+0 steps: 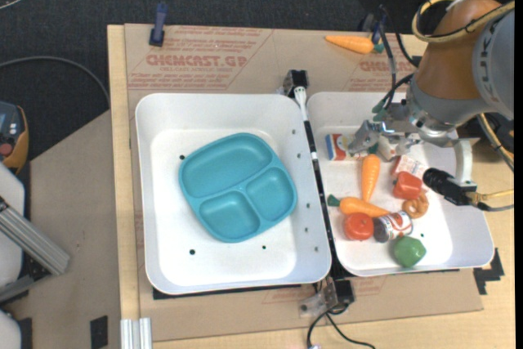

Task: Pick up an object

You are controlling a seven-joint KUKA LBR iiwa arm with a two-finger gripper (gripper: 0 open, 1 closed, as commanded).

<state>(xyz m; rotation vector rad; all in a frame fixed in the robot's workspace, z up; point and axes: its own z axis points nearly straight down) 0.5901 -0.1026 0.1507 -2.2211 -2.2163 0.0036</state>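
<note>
The gripper [377,136] hangs over the upper part of the right bin [467,245]; whether its jaws are spread or pressed together cannot be told. At its 6 o'clock lies an upright carrot [370,176], with a tomato [357,226] and green fruit [408,251] beyond. The left bin [155,176] holds a blue divided plate [237,186].
</note>
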